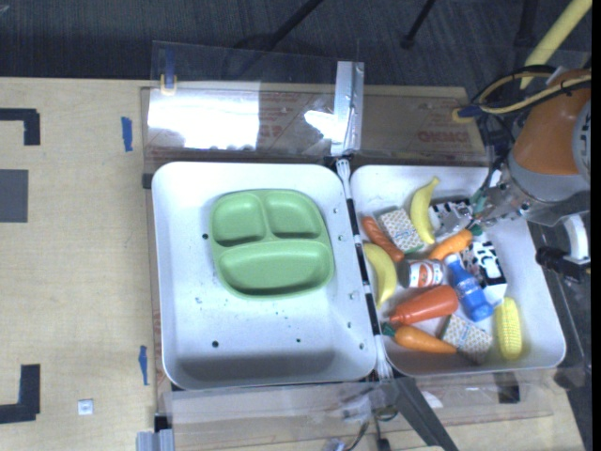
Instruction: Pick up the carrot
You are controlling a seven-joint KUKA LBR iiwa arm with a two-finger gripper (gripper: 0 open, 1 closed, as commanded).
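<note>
Several orange vegetables lie in the right bin [540,280]. A small carrot [450,244] lies slanted in the middle, its green top pointing toward the gripper. A fat orange-red carrot [425,305] lies lower down, and a slimmer carrot [424,340] rests at the bin's front. Another reddish-orange piece [379,233] lies near the left wall. My gripper [477,210] hangs low over the bin's upper right part, just above and to the right of the small carrot's green end. Nothing is visibly held.
Around the carrots lie two bananas [423,209] [382,271], a corn cob [508,328], a blue bottle [470,290], a small can [425,273] and a black-and-white item [486,260]. The left bin [188,336] holds a green divided plate [270,241]. A clear panel [249,111] stands behind.
</note>
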